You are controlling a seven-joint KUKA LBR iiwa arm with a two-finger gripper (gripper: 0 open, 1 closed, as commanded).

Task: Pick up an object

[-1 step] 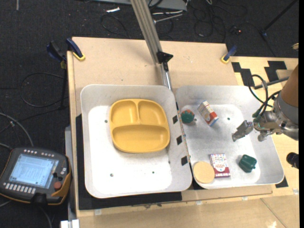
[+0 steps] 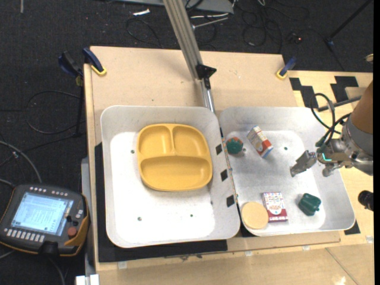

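Overhead view of the bench with two white bins side by side. The left bin [image 2: 119, 177] carries a yellow tray [image 2: 174, 157] with three wells, all bare. The right bin [image 2: 332, 159] holds the candidates for picking: a small can [image 2: 260, 141] lying tilted near the top, a teal-and-red toy [image 2: 235, 145] just left of it, a tan disc [image 2: 256, 215] at the lower left corner, a red-and-white card box [image 2: 275, 206] touching the disc's right side, and a green block [image 2: 309, 203] near the lower right. The gripper [image 2: 314, 162] enters from the right and hangs over a bare patch of the bin floor, fingers [image 2: 301, 164] spread apart with nothing between them. The green block is the nearest item, just below and clear of its neighbours, so it looks the easiest target. A good pick would call for centring over the block, turning the wrist so the fingers straddle its narrow side, and descending until the tips reach the floor before closing. The disc and box, lying flat and touching, would probably slip or drag together.
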